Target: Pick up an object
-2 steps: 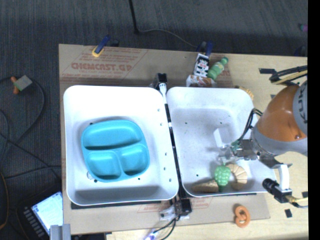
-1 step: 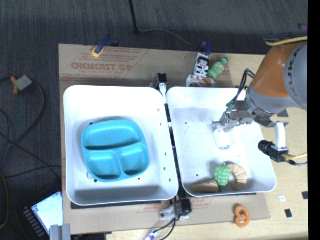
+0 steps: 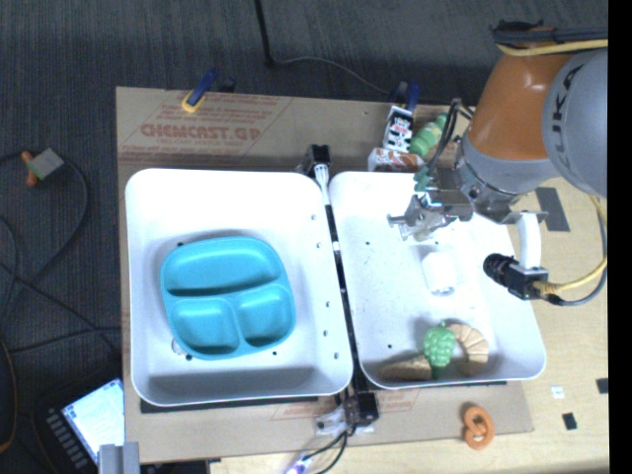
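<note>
My gripper [image 3: 423, 215] hangs over the upper middle of the right bin [image 3: 375, 294], below the orange-banded wrist. A small white object [image 3: 438, 271] lies on the bin floor just below it, apart from the gripper. At the bin's near edge sit a green bumpy toy [image 3: 440, 346], a tan bread-like piece [image 3: 472, 343] and a brown piece [image 3: 406, 368], close together. Nothing shows held in the gripper.
A blue divided tray [image 3: 227, 297] lies in the left bin [image 3: 148, 205]. Outside the bins, a green toy [image 3: 427, 138] and a small packet [image 3: 395, 138] sit at the back, and an orange ring [image 3: 478, 426] at the front. Cables hang by the arm at the right.
</note>
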Controlling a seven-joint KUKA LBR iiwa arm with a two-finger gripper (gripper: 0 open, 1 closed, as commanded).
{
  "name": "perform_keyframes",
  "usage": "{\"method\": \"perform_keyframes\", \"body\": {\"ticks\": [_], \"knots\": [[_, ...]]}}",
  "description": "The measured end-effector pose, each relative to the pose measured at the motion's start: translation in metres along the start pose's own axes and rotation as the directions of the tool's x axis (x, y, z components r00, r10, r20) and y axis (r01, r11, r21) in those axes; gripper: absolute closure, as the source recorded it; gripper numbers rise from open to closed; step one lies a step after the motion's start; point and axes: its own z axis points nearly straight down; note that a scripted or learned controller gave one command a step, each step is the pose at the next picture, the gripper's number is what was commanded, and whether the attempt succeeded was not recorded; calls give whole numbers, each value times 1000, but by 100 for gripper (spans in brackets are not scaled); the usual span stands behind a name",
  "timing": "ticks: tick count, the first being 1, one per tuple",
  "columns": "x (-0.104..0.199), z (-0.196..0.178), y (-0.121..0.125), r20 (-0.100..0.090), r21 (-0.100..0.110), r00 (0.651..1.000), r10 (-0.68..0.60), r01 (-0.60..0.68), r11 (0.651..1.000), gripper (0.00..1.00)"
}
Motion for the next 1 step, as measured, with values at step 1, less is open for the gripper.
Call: {"method": "perform_keyframes", "body": {"ticks": [1], "knots": [[35, -4, -76, 1, 2, 1000, 2, -2, 1000, 100]]}}
